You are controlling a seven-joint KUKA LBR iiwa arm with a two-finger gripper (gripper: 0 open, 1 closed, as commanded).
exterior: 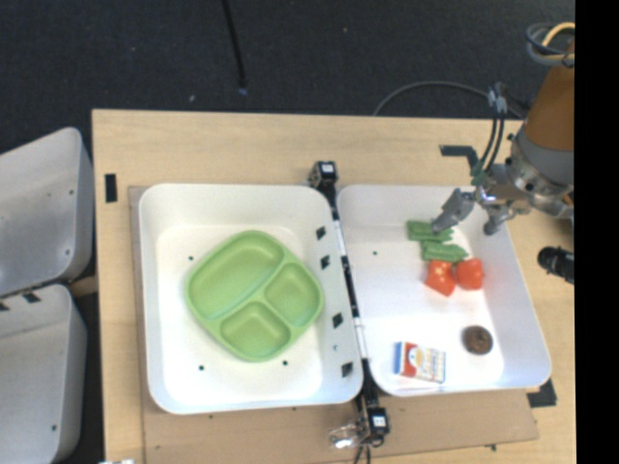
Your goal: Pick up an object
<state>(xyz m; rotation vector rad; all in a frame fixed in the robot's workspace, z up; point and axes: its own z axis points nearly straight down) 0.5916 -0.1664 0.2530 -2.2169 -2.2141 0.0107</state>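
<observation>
Green toy beans (435,241) lie in the right bin (387,356), with the gripper (471,212) low over their upper end, its fingers (447,213) spread and clasping nothing. Just below sit two red pieces (454,275), then a brown disc (476,339) and small carton (419,362); a green divided plate (253,295) fills the left bin (164,375).

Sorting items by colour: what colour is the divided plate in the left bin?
Light green; the three-compartment plastic plate shows clearly in the camera view.

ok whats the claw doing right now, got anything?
Claw: open, holding nothing, one finger tip by the green piece in the right bin.
</observation>
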